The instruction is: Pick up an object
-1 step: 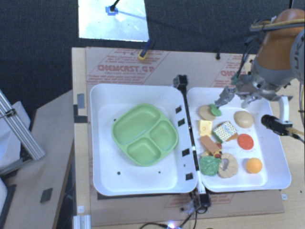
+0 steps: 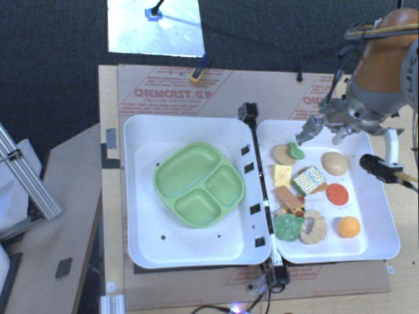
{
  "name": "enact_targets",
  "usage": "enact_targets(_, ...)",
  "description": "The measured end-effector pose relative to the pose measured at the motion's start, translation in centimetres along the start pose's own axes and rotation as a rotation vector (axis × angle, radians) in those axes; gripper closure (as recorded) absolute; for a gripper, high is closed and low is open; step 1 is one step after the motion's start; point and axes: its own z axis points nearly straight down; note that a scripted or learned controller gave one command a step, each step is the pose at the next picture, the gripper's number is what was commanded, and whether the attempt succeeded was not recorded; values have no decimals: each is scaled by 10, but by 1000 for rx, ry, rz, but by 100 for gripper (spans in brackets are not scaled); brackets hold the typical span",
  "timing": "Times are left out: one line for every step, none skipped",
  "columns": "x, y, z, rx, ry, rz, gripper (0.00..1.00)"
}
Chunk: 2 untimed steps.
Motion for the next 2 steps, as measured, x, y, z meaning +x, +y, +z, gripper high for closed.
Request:
enact_targets(3, 2, 40, 0, 0, 1, 0)
enact_targets(10, 9, 87, 1, 0, -2, 0)
